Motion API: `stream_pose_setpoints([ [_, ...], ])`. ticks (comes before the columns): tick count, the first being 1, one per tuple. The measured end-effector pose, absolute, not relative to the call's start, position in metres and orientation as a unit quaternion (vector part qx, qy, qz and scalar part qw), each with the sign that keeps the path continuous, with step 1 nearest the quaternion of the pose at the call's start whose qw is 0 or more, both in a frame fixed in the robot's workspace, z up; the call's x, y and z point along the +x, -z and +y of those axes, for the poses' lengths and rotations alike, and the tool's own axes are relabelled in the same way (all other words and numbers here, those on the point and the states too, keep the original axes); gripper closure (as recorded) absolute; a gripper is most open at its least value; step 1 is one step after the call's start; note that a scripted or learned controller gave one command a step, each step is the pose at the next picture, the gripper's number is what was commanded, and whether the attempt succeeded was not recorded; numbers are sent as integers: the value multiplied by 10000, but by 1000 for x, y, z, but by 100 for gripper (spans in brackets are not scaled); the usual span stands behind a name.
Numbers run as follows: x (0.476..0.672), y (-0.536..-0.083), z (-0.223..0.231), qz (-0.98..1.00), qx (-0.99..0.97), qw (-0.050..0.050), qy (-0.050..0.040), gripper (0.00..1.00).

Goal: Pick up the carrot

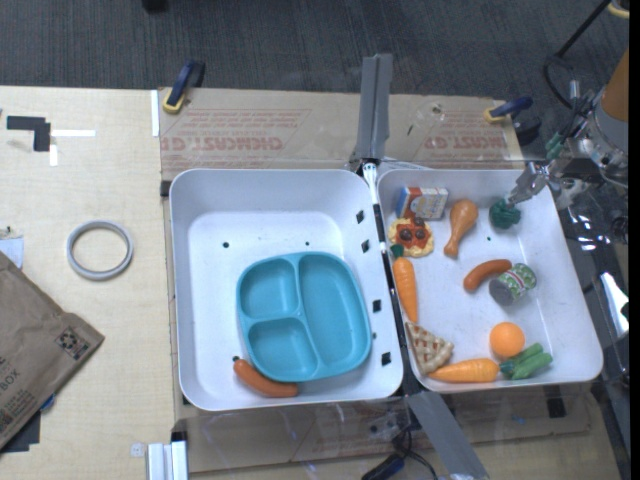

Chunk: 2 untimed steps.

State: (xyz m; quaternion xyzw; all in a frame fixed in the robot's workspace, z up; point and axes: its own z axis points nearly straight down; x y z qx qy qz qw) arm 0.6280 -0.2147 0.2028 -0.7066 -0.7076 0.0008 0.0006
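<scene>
An orange carrot [464,371] with a green leafy top lies along the front wall of the right bin [585,308], pointing left. A second long tapered orange piece [405,288], also carrot-like, lies against that bin's left wall. My gripper [533,181] hangs over the far right corner of the right bin, just above a green broccoli piece [505,215] and well away from both orange pieces. Nothing shows in its grasp.
The right bin also holds an orange ball [507,339], a sausage [486,273], a small can [516,283], a drumstick [461,225], a pizza piece [411,236], a small box [426,203] and a waffle wedge [428,347]. The left bin [200,268] holds a blue divided plate [302,315] and a sausage [264,379].
</scene>
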Motion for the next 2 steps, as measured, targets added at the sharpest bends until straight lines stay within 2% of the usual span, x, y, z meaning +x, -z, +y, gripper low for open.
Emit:
stream_pose_setpoints([
  [1, 546, -194, -223, -6797, -7335, 3, -10, 0],
  [2, 477, -91, -192, -6390, -7692, 9, -5, 0],
])
